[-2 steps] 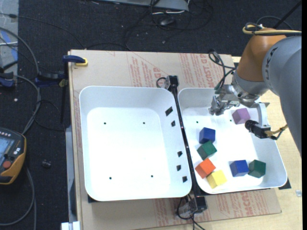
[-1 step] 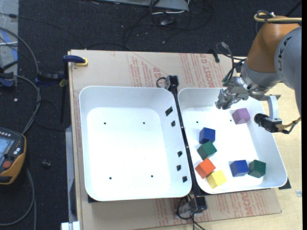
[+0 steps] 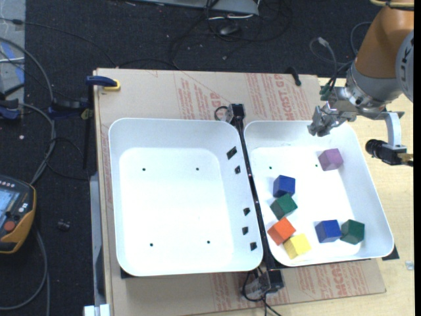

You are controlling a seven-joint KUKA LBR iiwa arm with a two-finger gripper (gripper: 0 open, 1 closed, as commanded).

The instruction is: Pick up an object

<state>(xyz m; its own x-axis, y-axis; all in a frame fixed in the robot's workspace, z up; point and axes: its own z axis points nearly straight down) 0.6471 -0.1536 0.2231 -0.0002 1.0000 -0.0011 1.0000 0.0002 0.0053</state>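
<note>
From above, my two-finger gripper (image 3: pixel 320 126) hovers over the right shallow white bin's (image 3: pixel 371 196) far edge; I cannot tell its state. The small purple wooden cube (image 3: pixel 330 158) sits at five o'clock from it, near, apart.

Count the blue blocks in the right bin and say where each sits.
2. One blue block lies near the bin's middle, just above a green block. The other blue block lies toward the near edge, beside another green block. None looks hidden.
</note>
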